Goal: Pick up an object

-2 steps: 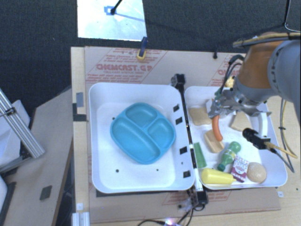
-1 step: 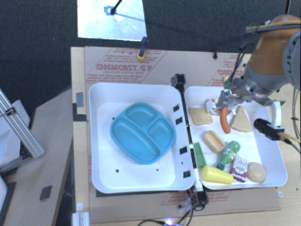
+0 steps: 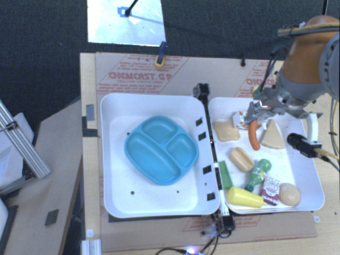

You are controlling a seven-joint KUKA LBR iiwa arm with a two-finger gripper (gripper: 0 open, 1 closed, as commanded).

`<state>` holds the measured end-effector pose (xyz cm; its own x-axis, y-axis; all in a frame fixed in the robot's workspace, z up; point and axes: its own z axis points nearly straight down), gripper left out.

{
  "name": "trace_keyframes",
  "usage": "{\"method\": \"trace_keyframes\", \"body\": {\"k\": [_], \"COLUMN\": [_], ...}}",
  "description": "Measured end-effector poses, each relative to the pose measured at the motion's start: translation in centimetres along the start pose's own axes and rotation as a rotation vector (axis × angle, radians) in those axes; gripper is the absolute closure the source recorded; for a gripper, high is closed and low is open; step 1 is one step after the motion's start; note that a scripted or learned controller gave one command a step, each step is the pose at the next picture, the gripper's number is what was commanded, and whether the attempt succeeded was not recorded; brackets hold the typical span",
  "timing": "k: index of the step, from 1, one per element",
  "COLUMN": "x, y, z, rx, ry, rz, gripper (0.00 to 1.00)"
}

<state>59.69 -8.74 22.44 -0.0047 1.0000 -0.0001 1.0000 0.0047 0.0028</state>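
Where the gripper hangs, the orange sausage crowds it.

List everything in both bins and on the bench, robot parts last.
left bin: 1, white, left half of bench
divided plate: 1, blue, in left bin
right bin: 1, white, right half
bread slice: 1, tan, right bin, upper left
sausage: 1, orange, under gripper
wedge: 1, pale yellow, right of sausage
bun: 1, tan, bin centre
bottle: 1, green, below bun
corn: 1, yellow, front edge
potato: 1, beige, front right
gripper: 1, grey, over sausage
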Motion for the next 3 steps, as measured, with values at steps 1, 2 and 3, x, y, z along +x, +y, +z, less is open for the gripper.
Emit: {"method": "trace_keyframes", "body": {"k": [1, 2, 3], "x": [5.6, 10.0, 11.4], "y": [0.4, 0.8, -0.2], "z": [-1.0, 0.1, -0.4], "rx": [-0.001, 0.002, 0.003], "ry": [0.002, 0.002, 0.001], "rz": [-0.006, -0.004, -0.003], "gripper": [1.00, 1.00, 1.00]}}
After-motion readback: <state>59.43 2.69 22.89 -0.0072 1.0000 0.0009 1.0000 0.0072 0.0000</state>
